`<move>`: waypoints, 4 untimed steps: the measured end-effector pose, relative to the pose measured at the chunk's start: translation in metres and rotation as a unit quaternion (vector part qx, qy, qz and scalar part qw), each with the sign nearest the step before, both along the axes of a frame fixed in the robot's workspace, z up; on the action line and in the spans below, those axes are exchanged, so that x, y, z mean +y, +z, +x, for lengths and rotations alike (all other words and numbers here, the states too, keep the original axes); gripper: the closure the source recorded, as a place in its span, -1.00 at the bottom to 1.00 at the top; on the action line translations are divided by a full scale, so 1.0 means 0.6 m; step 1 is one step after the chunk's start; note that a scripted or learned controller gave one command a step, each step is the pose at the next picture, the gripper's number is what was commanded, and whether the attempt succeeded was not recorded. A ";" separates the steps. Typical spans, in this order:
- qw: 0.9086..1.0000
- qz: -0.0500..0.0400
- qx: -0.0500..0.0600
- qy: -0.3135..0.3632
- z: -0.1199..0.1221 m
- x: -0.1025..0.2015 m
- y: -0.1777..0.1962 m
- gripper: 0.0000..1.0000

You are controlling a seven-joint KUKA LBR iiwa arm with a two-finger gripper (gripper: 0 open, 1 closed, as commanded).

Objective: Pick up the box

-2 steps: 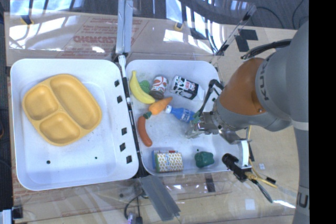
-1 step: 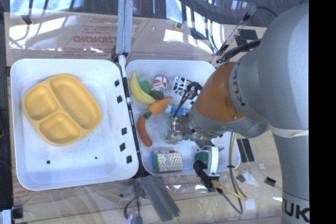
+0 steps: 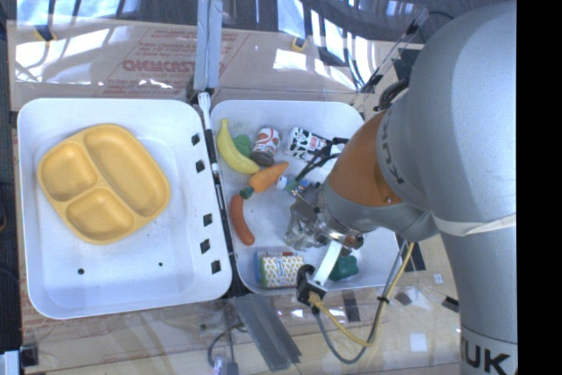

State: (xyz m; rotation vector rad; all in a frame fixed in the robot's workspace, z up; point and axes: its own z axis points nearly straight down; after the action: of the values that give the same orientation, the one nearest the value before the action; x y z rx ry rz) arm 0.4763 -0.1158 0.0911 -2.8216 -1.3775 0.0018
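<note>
Several toys [image 3: 250, 180] crowd beside the box [image 3: 281, 269]

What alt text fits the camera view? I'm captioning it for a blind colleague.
A grey arm with an orange band reaches into the right white bin, its gripper above a small printed box, a yellow banana, an orange carrot and a red sausage. The left white bin holds a yellow divided plate.

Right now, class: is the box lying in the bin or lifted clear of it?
In the bin. The box lies flat on the right bin's floor near its front edge, left of the claw.
</note>
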 end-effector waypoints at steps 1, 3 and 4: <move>1.000 0.001 0.002 -0.012 0.072 0.043 -0.001 -1.00; 0.991 0.001 0.002 -0.134 0.011 0.185 0.166 -1.00; 0.988 0.001 0.003 -0.152 -0.001 0.126 0.165 -1.00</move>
State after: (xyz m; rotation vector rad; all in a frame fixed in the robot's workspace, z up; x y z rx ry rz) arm 0.4760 -0.0400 0.1903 -2.9933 -0.9318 0.0094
